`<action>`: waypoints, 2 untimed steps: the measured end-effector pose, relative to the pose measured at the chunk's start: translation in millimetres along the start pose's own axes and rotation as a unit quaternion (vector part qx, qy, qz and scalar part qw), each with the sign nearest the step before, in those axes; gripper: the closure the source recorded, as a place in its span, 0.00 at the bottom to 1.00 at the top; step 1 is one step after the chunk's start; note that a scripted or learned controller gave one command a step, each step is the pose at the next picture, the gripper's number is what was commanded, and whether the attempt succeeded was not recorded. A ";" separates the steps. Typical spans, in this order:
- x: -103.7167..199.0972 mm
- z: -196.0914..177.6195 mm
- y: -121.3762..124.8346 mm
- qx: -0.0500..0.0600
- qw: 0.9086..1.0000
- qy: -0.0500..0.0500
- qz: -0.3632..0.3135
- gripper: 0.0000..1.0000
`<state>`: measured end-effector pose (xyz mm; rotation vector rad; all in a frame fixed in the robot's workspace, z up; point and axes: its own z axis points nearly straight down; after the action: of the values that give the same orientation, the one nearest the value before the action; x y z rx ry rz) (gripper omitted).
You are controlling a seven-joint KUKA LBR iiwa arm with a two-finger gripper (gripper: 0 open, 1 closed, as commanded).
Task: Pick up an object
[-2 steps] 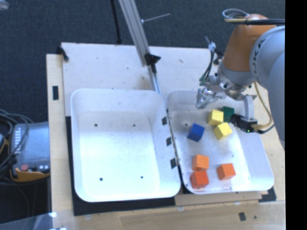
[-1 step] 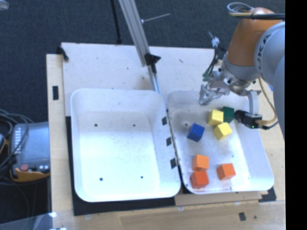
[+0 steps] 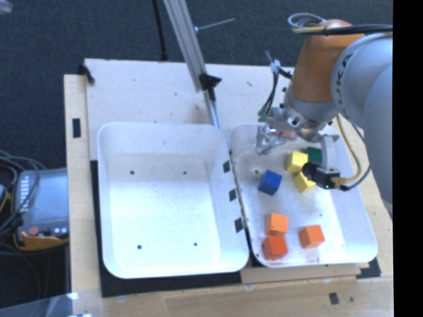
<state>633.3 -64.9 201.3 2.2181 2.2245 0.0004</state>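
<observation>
My gripper [image 3: 266,140] hangs over the far left part of the right bin [image 3: 360,242], below the arm's orange band. A blue cube [image 3: 269,182] lies just in front of it, a short way apart. To the gripper's right lie a yellow cube [image 3: 297,161], a second yellow cube [image 3: 305,181] and a green cube [image 3: 314,155], partly hidden by the wrist. Three orange cubes sit near the bin's front: one [image 3: 277,224], one [image 3: 275,246] and one [image 3: 311,236]. I see no object in the gripper.
The left bin [image 3: 165,197] sits beside the right one, sharing a middle wall. A slanted aluminium post [image 3: 188,38] rises from the bench behind the bins. A black cable [image 3: 330,177] loops off the wrist over the yellow cubes. A grey box [image 3: 39,207] stands off the bench at left.
</observation>
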 end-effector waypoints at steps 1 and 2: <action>48.3 3.4 -14.1 0.001 1.000 0.001 -0.002 1.00; 99.2 -15.4 -28.6 0.001 1.000 0.001 -0.001 1.00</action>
<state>604.4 34.2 216.6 2.2167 2.2294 0.0018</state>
